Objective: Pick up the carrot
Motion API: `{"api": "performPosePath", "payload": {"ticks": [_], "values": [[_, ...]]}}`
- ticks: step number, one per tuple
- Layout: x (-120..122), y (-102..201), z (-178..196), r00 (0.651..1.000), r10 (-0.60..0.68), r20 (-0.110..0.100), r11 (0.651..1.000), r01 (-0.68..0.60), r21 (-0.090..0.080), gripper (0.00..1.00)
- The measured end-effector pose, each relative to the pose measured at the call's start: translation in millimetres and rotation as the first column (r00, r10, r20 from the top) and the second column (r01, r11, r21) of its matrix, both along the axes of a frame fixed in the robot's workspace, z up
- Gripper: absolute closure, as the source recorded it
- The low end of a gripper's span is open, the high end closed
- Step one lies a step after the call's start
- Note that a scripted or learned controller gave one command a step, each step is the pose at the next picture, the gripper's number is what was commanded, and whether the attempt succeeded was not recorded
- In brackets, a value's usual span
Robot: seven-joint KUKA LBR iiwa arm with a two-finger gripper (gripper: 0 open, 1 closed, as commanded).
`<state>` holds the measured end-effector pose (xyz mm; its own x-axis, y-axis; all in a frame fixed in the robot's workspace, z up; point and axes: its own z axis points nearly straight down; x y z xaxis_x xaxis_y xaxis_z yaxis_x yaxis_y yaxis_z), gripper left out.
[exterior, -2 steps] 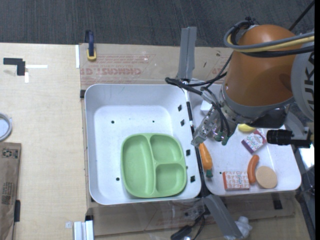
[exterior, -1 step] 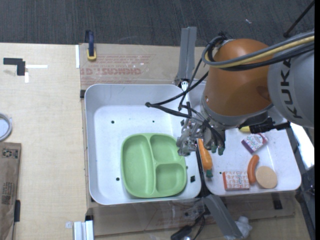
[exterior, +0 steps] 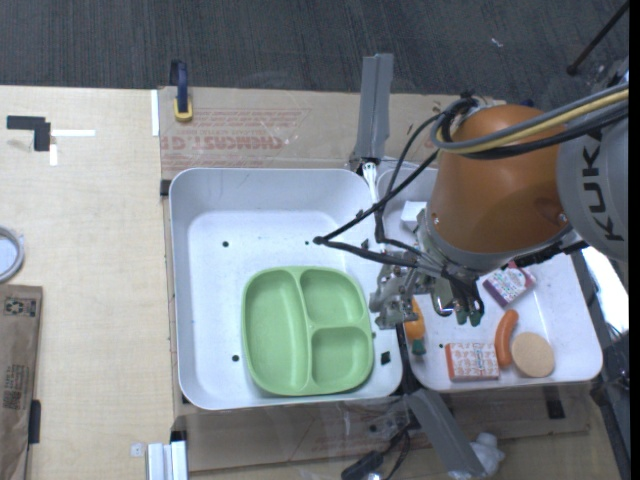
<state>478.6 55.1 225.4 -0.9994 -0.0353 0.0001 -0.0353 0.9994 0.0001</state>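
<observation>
The carrot (exterior: 413,322) is a small orange piece with a green top, lying at the left edge of the right bin (exterior: 566,308), close to the divider between the bins. My gripper (exterior: 398,304) hangs directly over it, with the grey wrist and orange band above and to the right. The gripper body and cables cover the upper part of the carrot. I cannot make out whether the carrot sits between the fingers or just beneath them.
A green divided plate (exterior: 308,330) lies in the left bin (exterior: 188,268). The right bin also holds a sausage (exterior: 507,335), a round tan bun (exterior: 533,355), a small red-and-white box (exterior: 471,361) and a pink packet (exterior: 506,285).
</observation>
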Motion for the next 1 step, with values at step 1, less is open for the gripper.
{"api": "performPosePath", "payload": {"ticks": [1], "values": [[0.0, 0.1, 0.0, 1.0, 0.0, 0.001, 1.0, 0.0, 0.0, 0.0]]}}
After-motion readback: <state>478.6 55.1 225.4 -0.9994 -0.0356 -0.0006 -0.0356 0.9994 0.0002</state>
